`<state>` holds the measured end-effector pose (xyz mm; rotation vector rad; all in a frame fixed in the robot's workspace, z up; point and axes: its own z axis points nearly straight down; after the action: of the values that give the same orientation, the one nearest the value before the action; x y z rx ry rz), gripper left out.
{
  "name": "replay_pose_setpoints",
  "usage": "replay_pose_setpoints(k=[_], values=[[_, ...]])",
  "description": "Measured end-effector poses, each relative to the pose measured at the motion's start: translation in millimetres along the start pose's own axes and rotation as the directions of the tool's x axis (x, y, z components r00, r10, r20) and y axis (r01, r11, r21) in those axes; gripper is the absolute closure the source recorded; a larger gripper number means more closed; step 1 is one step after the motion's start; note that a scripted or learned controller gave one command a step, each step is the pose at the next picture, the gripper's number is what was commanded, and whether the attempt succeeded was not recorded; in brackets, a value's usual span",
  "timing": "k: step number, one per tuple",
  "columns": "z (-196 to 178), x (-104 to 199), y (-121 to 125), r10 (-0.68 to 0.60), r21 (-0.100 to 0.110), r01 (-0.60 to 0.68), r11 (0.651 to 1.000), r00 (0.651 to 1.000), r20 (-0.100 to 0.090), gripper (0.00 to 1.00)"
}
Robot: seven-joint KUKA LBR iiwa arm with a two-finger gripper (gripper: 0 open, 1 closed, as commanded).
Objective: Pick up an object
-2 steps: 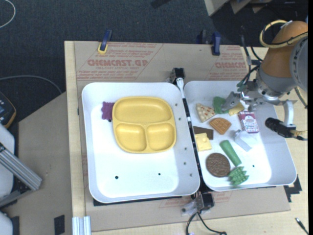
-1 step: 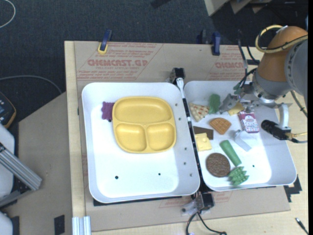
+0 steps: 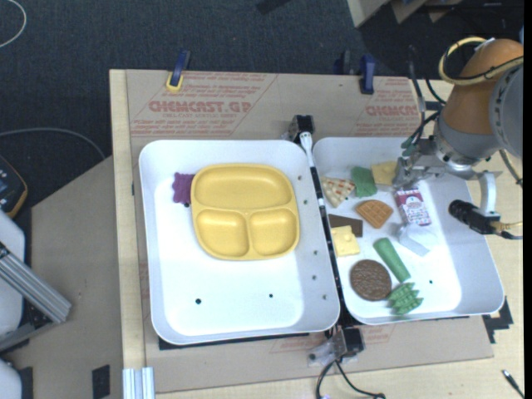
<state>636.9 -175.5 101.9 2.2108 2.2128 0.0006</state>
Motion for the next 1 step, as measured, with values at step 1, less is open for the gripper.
replay_pose_setpoints(k=[1], values=[[-64.7, 0.2, 4.5, 0.000, 0.002, 0.000, 1.000, 1.000, -0.007, 1.00]])
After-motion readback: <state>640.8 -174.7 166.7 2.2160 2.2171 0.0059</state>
